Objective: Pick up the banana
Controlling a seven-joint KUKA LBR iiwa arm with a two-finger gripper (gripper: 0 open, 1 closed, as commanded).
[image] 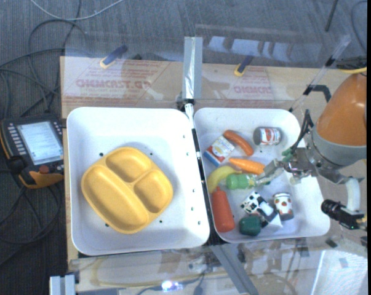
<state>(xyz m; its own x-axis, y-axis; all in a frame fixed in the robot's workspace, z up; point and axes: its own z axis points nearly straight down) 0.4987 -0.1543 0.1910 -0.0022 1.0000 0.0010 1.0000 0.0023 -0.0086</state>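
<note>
Camera view: the jaws (pixel 270 172) sit low in the right bin (pixel 308 226), just right of the banana (pixel 218 176). Whether they are spread or pressed together cannot be told; the tips blur into the clutter. Nothing is seen pinched between them.

The banana lies near the bin's left wall, at mid-depth. A green item (pixel 239 181) touches its right end, between it and the jaws. A carrot (pixel 247 165) lies just beyond, with a sausage (pixel 239 141), a small carton (pixel 220 150) and a can (pixel 267 136) farther back. A red item (pixel 222 209), a dark green item (pixel 250 225), a black-and-white item (pixel 255 203) and a small jar (pixel 283 205) lie nearer.

Task status, judged: approach is complete or nearly so; grasp and lift remain. The banana rests on the bin floor.

The left bin (pixel 87 128) holds a yellow divided tray (pixel 127 189). Both bins stand on a tabletop (pixel 136 82). A pendant (pixel 31 146) and cables lie on grey carpet (pixel 37 54) at left.
</note>
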